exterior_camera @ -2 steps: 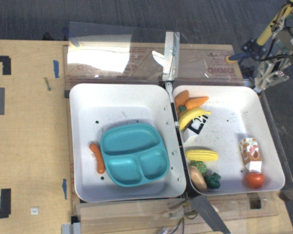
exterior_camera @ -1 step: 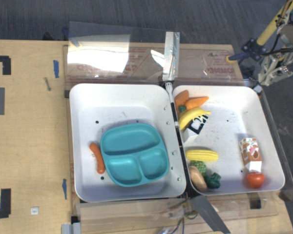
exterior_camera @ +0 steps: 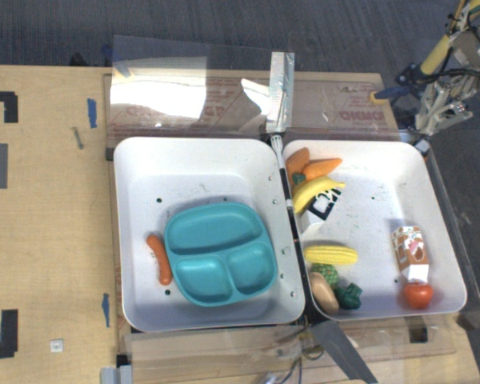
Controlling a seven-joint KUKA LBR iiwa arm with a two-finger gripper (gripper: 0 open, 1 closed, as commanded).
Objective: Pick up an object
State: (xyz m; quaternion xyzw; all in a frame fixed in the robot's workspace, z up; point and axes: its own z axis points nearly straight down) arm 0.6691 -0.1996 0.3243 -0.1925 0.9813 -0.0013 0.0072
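Your pincer [exterior_camera: 442, 106] sits past the right bin's [exterior_camera: 368, 214] far right corner, can't tell if it's apart or together. Left bin [exterior_camera: 144, 174] has a teal tray [exterior_camera: 220, 250] with a sausage [exterior_camera: 159, 258] just left of it. Banana [exterior_camera: 316, 192], corn [exterior_camera: 330, 254] and tomato [exterior_camera: 418, 295] are in the right one.

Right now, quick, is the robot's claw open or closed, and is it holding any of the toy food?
Claw: up past the right bin's far corner; open or closed cannot be told, and no toy is seen in it.

Even, bright overhead light; glare whitens the clear plastic sheet [exterior_camera: 156, 94] behind the bins; soft shadows; slightly grainy, mildly blurred throughout.
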